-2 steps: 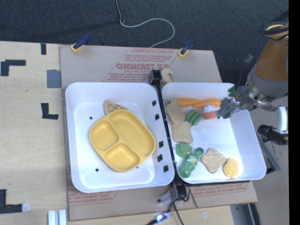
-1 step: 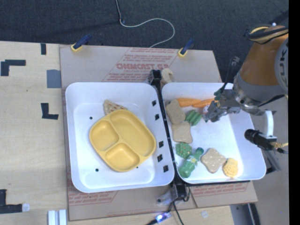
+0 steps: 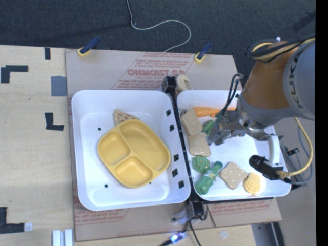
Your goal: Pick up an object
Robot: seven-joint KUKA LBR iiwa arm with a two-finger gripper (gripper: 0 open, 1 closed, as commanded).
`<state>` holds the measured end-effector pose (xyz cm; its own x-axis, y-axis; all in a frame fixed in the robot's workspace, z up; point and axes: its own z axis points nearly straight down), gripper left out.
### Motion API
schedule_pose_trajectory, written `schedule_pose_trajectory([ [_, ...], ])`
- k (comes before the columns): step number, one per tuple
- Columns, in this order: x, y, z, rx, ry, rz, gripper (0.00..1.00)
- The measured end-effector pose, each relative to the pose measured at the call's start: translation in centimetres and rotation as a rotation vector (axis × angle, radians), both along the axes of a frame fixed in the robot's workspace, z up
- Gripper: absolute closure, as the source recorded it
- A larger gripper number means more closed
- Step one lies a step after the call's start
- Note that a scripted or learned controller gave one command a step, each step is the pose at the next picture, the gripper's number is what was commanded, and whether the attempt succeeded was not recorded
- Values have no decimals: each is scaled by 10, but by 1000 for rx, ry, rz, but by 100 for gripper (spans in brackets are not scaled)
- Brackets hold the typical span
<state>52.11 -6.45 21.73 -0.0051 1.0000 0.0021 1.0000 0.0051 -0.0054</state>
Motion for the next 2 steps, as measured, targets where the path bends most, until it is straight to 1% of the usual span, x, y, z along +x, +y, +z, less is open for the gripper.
schedule_pose_trajectory([
  [1, -29, 41, -4, 0, 0, -1, 100],
  [2, -37, 45, -1, -1, -1, -4, 100],
])
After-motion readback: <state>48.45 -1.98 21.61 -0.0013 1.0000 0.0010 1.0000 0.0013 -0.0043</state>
